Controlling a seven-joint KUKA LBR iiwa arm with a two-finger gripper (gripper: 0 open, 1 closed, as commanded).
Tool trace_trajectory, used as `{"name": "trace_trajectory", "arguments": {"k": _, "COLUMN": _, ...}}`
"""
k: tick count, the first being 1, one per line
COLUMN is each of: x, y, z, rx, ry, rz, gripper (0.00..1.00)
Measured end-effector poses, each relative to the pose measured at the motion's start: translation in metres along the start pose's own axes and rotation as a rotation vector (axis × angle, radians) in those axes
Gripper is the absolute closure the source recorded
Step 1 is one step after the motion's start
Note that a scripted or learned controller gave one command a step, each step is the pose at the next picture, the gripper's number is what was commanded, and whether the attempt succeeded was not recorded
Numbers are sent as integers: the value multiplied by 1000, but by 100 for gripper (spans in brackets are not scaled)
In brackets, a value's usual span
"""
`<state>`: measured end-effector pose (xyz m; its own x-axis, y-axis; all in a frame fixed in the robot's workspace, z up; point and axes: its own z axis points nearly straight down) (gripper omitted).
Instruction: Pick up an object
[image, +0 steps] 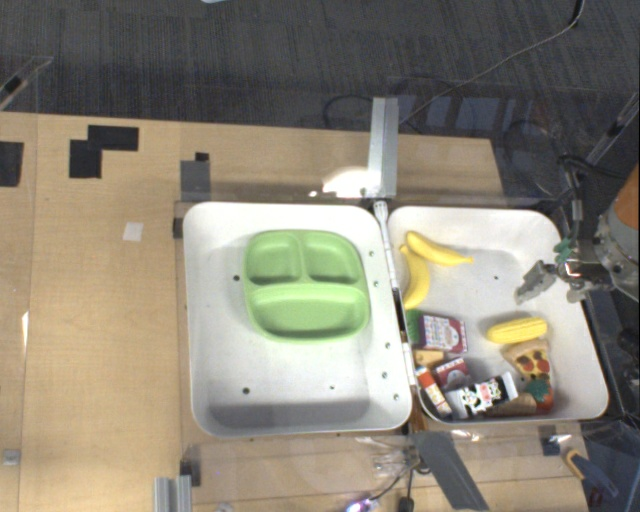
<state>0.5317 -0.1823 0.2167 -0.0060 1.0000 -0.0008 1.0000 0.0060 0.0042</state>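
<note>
Two white bins are set side by side. The left bin (215, 400) is taken up in its upper half by a green divided plate (305, 283), with bare floor left below it. In the right bin (520, 222), open floor is left in the middle; bananas (425, 265) lie at the upper left, a corn cob (516, 329) at right, and small packages (455, 375), their print unreadable, along the lower edge. The gripper (545, 280) is seen over the right edge, gripping nothing; whether its fingers are spread cannot be told.
</note>
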Motion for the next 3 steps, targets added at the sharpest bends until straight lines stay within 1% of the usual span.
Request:
{"name": "trace_trajectory", "arguments": {"k": 1, "x": 38, "y": 39, "z": 39, "rx": 1, "ry": 1, "rz": 248, "gripper": 0}}
{"name": "trace_trajectory", "arguments": {"k": 2, "x": 75, "y": 112, "z": 79, "rx": 2, "ry": -1, "rz": 515, "gripper": 0}}
{"name": "trace_trajectory", "arguments": {"k": 3, "x": 61, "y": 60, "z": 126, "rx": -10, "ry": 1, "rz": 329, "gripper": 0}}
